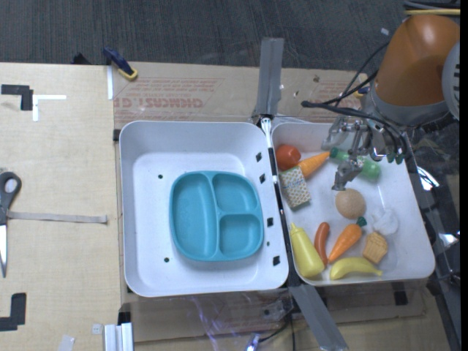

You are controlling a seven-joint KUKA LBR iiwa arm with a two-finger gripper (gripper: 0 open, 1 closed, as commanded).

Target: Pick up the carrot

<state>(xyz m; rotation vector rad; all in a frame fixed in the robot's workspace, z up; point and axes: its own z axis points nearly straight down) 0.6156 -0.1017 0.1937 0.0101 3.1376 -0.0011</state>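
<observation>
Two orange carrot-like pieces lie in the right bin (409, 196). One carrot (313, 164) lies near the bin's back left, its green end pointing right towards the gripper. The other carrot (344, 243) lies near the front with its green tip up, between a red-orange pepper (322, 237) and a waffle-patterned piece (375, 248). My gripper (344, 177) hangs over the middle of the right bin, just right of the back carrot and above a beige egg (350, 203). Nothing shows in its grasp.
The right bin also holds a red tomato (287, 154), a speckled sponge-like block (295, 188), a green piece (370, 170), a yellow bottle (306, 251) and a banana (354, 270). A teal divided plate (217, 216) lies in the left bin (139, 196). Scissors (6, 196) lie at the far left.
</observation>
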